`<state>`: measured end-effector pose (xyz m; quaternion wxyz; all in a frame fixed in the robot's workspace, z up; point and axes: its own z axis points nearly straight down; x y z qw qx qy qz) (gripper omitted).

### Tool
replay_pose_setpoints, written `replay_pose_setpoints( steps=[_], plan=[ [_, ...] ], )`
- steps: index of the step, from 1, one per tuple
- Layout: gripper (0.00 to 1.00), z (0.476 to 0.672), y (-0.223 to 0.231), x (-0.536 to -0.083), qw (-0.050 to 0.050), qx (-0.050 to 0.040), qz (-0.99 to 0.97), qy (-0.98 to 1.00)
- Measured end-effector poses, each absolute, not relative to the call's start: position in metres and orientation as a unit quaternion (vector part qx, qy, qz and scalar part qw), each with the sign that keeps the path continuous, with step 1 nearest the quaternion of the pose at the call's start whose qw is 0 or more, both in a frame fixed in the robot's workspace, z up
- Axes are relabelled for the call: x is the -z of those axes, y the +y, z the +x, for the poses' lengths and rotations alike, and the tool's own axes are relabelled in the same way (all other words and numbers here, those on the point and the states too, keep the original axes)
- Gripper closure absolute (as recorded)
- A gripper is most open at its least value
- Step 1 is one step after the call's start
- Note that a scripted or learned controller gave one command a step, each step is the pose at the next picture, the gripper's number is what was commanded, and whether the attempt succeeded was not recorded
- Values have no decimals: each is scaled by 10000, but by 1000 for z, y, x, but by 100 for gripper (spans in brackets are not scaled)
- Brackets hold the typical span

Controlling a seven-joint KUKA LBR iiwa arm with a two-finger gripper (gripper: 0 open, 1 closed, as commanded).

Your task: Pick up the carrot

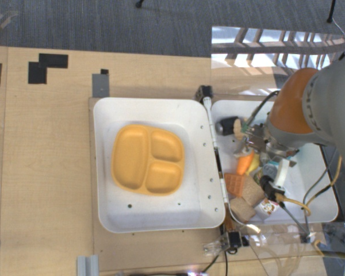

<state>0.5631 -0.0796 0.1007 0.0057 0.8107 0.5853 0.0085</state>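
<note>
Orange carrot [245, 164] lies in the right bin [316, 211], just left of the hand [267, 167] and apparently touching it, long axis running roughly up-down in view; how wide the hand stands, or whether it grips anything, cannot be told.

A yellow plastic three-compartment tray [148, 159] lies in the left shallow white bin [121, 214]; the grey arm with its orange band [293, 105] hangs over the right shallow white bin [328, 209]; its two-finger gripper [257, 154] sits just above a small orange carrot [244, 165]; just below the carrot lie an orange ridged block [234, 183] and a tan sponge-like piece [252, 195]; whether the carrot is gripped cannot be told.
</note>
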Motion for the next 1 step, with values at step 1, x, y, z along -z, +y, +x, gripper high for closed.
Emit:
replay_pose_setpoints(
  steps=[1],
  plan=[
    [100,602,2,-189,22,-56,7550,6557]
  ],
)
